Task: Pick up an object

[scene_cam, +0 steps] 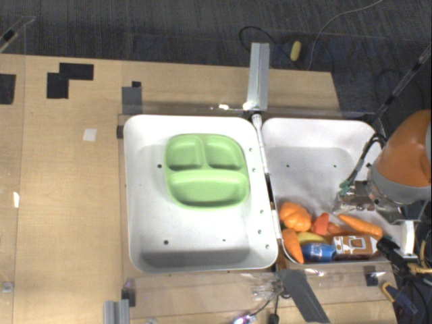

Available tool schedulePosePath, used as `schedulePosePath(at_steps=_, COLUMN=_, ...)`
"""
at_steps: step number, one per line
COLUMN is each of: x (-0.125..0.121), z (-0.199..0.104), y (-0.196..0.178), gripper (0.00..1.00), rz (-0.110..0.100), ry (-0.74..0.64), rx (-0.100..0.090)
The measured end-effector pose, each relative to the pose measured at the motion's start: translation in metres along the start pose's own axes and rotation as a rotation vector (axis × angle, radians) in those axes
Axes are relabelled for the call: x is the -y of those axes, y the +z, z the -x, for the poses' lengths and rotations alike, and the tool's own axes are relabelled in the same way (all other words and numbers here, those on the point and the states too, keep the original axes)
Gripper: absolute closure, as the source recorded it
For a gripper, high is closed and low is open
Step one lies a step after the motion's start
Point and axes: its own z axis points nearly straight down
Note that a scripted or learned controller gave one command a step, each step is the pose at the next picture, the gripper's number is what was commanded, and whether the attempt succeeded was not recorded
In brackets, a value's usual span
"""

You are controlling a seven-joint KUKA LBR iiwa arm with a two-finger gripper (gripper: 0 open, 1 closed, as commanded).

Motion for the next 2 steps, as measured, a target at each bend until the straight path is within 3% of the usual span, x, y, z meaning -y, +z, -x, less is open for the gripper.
schedulePosePath(at_steps=1, x=-0.030, z=-0.051, y=-0.097, gripper=1.00, rz=-0.008, ry=0.080, rx=0.002)
schedulePosePath(at_steps=2, x=-0.034, z=-0.052, y=-0.108, gripper=1.00, rz=-0.012, ry=0.316, rx=0.004)
